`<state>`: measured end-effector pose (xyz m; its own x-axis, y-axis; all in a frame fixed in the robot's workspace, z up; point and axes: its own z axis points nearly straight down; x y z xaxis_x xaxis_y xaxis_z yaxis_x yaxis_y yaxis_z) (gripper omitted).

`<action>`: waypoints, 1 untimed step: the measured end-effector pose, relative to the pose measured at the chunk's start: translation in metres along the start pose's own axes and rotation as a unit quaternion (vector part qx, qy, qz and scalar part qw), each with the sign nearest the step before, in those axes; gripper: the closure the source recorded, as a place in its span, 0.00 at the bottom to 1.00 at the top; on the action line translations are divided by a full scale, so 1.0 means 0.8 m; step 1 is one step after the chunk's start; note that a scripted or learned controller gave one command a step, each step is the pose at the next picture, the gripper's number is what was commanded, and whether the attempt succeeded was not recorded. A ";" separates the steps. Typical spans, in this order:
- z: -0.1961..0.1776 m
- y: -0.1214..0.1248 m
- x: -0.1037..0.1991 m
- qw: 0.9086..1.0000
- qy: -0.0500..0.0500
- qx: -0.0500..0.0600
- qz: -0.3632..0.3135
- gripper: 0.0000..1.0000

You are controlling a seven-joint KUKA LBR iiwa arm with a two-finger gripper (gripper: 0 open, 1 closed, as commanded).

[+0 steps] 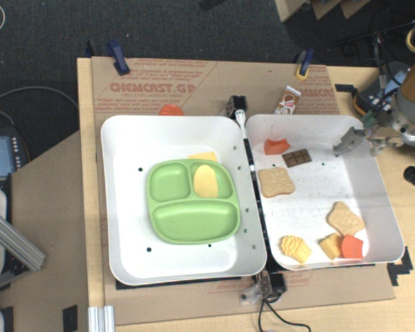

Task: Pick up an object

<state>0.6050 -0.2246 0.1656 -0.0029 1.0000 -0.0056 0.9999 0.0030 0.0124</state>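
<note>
I see the left bin point(117, 185) well left of the fingers. It holds a green divided plate point(192, 203). A yellow oval piece point(205, 181) lies in the plate's upper right compartment. A pale yellow slice point(203, 157) pokes out from behind the plate's top edge.

The black clip point(237, 106) sits at the top of the seam between the bins. A small carton point(287, 102) lies on the cardboard above the right bin point(387, 206), up and left of the fingers.

In the right bin, moving toward the fingers: a red wedge point(277, 145), left of the fingers at about the same height. A brown chocolate bar point(297, 158) sits just below and right of the wedge. A toast slice point(275, 182) lies below those two, lower left of the fingers.

Near the front wall, well below the fingers: a yellow ridged piece point(295, 248), a second toast-like piece point(345, 219), a small yellow cheese wedge point(330, 245) and an orange-red block point(352, 247) touching it.

The gripper point(351, 142) hangs over the right bin's upper right corner, arm entering from the right. I can't tell from this angle if the fingers are spread or closed. I see nothing between them. Every object lies on the bin floor, apart from the gripper.
</note>
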 end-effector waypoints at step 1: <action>0.019 0.055 0.080 1.000 0.002 0.003 -0.002 0.00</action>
<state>0.6489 -0.1607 0.1505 -0.0072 1.0000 -0.0021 1.0000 0.0072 0.0056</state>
